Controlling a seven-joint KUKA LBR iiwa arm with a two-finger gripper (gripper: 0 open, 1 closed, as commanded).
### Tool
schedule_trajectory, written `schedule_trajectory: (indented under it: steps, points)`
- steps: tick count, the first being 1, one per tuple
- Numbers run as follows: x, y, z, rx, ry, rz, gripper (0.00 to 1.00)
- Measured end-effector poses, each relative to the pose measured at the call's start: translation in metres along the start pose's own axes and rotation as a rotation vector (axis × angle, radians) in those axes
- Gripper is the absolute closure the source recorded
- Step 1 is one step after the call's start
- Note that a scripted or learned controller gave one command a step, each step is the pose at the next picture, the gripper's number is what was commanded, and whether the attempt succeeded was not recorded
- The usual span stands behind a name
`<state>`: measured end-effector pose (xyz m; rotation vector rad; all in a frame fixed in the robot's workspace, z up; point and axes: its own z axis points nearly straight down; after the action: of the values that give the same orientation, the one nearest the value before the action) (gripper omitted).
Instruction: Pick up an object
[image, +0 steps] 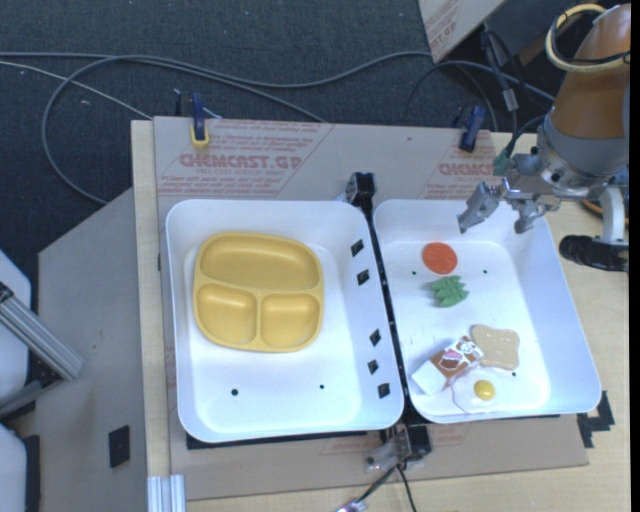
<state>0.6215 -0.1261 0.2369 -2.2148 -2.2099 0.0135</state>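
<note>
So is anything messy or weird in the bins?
Nothing looks spilled or broken. The yellow tray lies flat in the left bin. The play food, a tomato slice, green leaf, toast and fried egg, lies scattered in the right bin.

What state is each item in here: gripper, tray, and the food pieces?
gripper: open, holding nothing, over the right bin's far edge.
yellow tray: upright, flat in the left bin.
red slice: lying flat, untouched.
green piece: lying loose near the red slice.
toast: flat, near the fried egg.
</note>
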Motion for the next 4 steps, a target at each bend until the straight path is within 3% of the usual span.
schedule_trajectory:
  steps: [1, 4]
  points:
    - [0.000, 0.002, -0.008, -0.014, -0.002, -0.003, 0.00]
    - [-0.001, 0.002, 0.121, -0.011, -0.002, -0.002, 0.00]
